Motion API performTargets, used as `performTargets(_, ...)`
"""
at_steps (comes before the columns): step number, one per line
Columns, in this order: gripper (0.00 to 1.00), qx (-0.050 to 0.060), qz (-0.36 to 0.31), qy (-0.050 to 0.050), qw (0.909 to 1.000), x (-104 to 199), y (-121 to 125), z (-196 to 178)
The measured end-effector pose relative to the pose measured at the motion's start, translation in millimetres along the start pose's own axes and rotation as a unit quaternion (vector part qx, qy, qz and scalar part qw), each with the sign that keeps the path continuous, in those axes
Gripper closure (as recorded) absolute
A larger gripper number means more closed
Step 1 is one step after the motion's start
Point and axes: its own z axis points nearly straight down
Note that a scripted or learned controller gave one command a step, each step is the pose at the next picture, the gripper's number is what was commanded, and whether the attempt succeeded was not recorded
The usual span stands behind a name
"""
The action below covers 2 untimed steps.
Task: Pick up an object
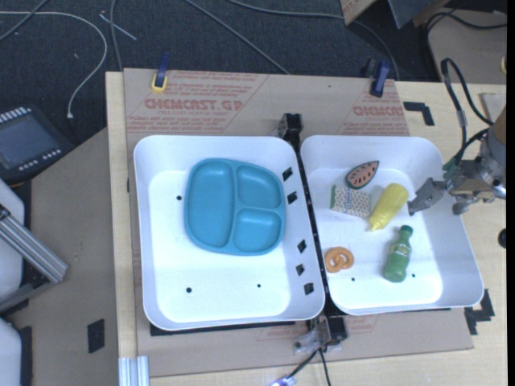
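**Lining up a clean grab in the right bin**

The end effector [438, 195] hangs over the right edge of the right bin [451, 296], holding nothing; two dark fingers seem to splay outward, but whether they are apart or together I cannot tell. The nearest thing is the yellow bottle [387, 205], just to its left and lying at a slant. Below and left of it lies the green bottle [397, 255]; farther left are a patterned sponge [352, 201], a watermelon slice [363, 174] and a pretzel [339, 259]. To do this well, I judge it should centre over the yellow bottle's body, turn across its narrow width, and descend clear of the sponge touching it.
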Motion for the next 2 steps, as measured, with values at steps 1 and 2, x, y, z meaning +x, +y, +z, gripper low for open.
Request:
performTargets(1,0.00,-0.007,-0.002,-0.002,1.0000,0.4,2.8,-6.7)
performTargets(2,0.00,-0.003,-0.001,-0.001,1.0000,-6.7,1.8,53.6)
